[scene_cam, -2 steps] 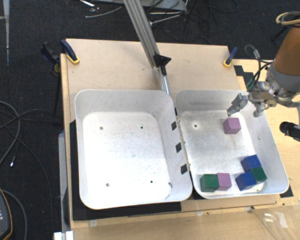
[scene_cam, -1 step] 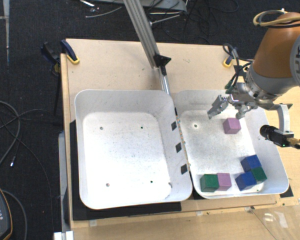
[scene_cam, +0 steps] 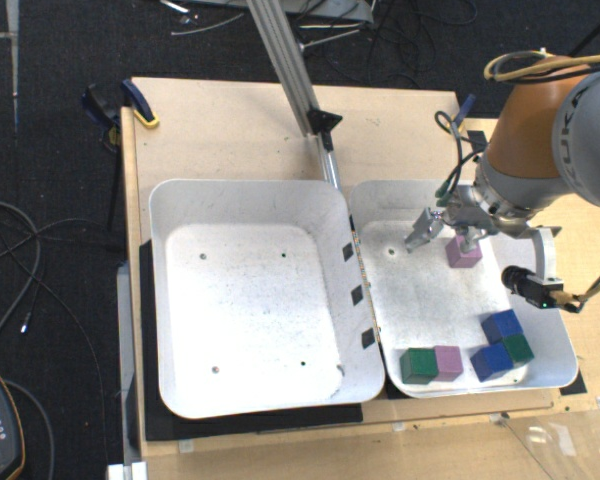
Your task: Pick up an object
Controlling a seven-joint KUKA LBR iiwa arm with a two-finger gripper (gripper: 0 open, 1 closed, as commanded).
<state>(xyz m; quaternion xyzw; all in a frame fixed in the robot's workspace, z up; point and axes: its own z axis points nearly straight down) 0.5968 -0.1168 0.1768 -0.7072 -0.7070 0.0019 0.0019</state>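
White plastic forms both shallow bins on the wooden bench [scene_cam: 400, 103]; the left bin [scene_cam: 180, 208] and the right bin [scene_cam: 380, 203] sit side by side, touching along their inner walls, where three small dark clips are fixed.

Arm [scene_cam: 545, 133]: grey casing with an orange band, entering from the right and reaching over the far part of the right bin. The gripper [scene_cam: 446, 232] hangs above the bin floor. One metal finger [scene_cam: 421, 230] angles out to the left; the other sits at the right, directly above a pink cube. Jaws stand apart, nothing clamped between them.

Pink cube [scene_cam: 464, 253]: lies on the right bin's floor, just under the right-hand finger; whether they touch cannot be told.

Near-right corner of the right bin holds a cluster of blocks. A green cube [scene_cam: 417, 365] and a second pink cube [scene_cam: 448, 362] sit side by side, touching, against the near wall. To their right, a blue cube [scene_cam: 491, 361], a further blue cube [scene_cam: 501, 326] behind it, and a small green cube [scene_cam: 518, 348] are grouped tightly together.

A slanted metal pole [scene_cam: 280, 53] rises from the far edge between the bins. A clamp with a yellow tip [scene_cam: 135, 106] grips the bench's far-left corner.
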